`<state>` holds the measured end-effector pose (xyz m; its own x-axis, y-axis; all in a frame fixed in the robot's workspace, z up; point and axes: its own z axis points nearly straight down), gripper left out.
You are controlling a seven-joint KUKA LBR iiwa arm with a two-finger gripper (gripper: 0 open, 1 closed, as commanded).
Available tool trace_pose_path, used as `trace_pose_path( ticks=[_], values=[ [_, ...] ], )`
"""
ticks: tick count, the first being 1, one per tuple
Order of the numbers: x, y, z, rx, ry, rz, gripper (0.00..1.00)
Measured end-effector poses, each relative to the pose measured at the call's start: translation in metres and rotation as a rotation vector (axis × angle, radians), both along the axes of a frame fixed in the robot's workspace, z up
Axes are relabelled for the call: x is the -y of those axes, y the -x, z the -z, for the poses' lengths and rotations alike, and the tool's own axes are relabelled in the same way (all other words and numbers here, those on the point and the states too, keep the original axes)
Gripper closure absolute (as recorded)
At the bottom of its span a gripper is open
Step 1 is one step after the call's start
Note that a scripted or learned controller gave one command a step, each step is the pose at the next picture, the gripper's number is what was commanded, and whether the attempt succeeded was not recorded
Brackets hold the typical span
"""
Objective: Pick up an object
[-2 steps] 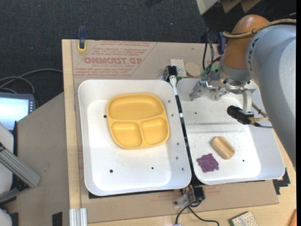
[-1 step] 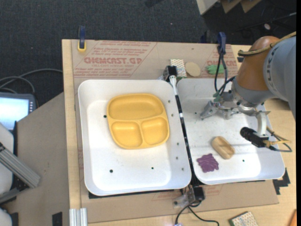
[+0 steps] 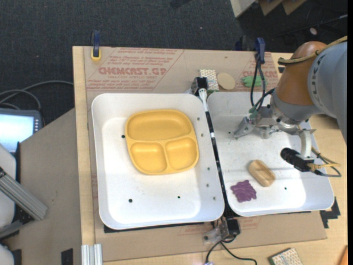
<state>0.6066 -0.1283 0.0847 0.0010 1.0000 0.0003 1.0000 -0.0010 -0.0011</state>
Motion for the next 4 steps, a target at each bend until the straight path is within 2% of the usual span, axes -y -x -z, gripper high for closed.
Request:
trace_pose_path(
  ticks=[1,2,3,4],
  values=[
    [0.012,-0.061,-0.001,0.009,0.003,-0.003,0.00],
    [-0.019,-0.016,0.000,-0.004,-0.002,0.000,0.00],
    [0.029,-0.048,-0.001,0.007,0.003,0.000,0.00],
    [0.093,-0.041,-0.002,0.004,-0.015,0.000,0.00]
  ],
)
